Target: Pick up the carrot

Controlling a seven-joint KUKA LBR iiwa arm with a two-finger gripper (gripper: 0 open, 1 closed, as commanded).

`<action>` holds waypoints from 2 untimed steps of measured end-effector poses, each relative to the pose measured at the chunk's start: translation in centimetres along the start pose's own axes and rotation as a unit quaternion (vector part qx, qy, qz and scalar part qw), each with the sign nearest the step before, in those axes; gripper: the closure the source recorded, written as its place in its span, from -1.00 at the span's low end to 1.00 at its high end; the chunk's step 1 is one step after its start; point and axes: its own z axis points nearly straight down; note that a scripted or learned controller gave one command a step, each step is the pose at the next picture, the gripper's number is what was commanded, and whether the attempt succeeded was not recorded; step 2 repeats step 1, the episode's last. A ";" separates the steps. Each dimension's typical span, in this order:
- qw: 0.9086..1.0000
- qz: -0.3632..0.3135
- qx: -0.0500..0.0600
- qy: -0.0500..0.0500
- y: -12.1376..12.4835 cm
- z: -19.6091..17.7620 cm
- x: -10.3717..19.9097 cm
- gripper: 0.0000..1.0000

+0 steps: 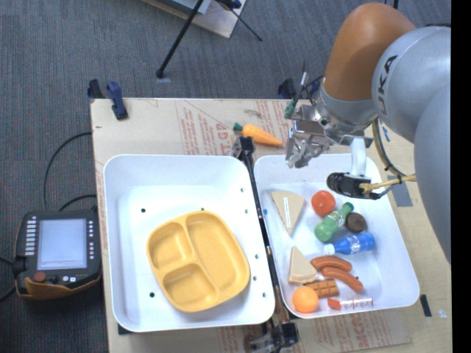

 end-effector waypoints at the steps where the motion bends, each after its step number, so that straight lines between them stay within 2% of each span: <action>1: 0.998 -0.069 0.000 -0.001 -1.2 1.5 7.3 1.00; 2: 0.998 -0.069 0.000 -0.001 -1.2 1.5 7.3 1.00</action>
